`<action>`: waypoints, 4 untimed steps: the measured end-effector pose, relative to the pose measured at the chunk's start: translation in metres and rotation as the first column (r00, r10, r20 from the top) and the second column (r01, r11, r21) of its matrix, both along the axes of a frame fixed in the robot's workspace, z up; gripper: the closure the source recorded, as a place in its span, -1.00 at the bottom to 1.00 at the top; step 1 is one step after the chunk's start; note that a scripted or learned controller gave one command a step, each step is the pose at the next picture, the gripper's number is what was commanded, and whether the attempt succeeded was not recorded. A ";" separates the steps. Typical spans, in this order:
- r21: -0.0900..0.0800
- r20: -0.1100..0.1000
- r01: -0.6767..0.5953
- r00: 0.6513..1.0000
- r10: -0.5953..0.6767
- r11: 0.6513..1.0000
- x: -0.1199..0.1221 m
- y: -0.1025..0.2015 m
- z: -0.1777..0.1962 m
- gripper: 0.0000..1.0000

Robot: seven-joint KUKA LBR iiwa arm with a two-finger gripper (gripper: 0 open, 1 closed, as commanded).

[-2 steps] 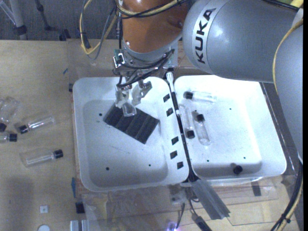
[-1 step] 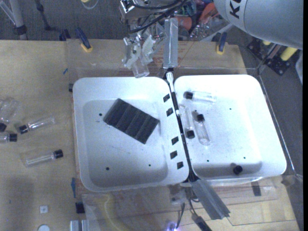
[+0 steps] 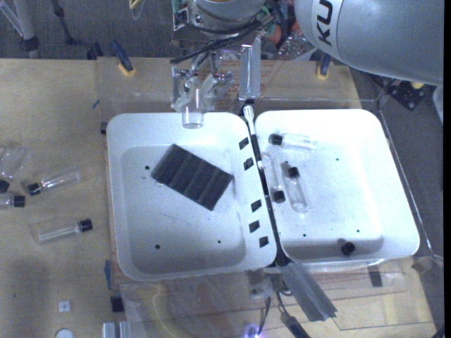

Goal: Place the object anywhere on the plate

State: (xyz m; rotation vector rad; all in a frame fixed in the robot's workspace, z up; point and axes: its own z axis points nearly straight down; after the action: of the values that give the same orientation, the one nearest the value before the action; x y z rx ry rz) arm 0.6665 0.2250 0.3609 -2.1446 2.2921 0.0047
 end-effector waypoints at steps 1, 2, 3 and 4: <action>0.007 0.006 0.004 1.000 -0.004 1.000 0.001 0.001 0.012 1.00; 0.015 0.013 0.007 1.000 -0.007 1.000 0.002 0.002 0.024 1.00; 0.022 0.019 0.011 1.000 -0.011 1.000 0.003 0.003 0.036 1.00; 0.030 0.027 0.014 1.000 -0.015 0.999 0.004 0.004 0.048 1.00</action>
State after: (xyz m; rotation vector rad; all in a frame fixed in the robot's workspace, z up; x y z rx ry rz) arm 0.6701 0.2287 0.4087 -2.1005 2.2785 0.0099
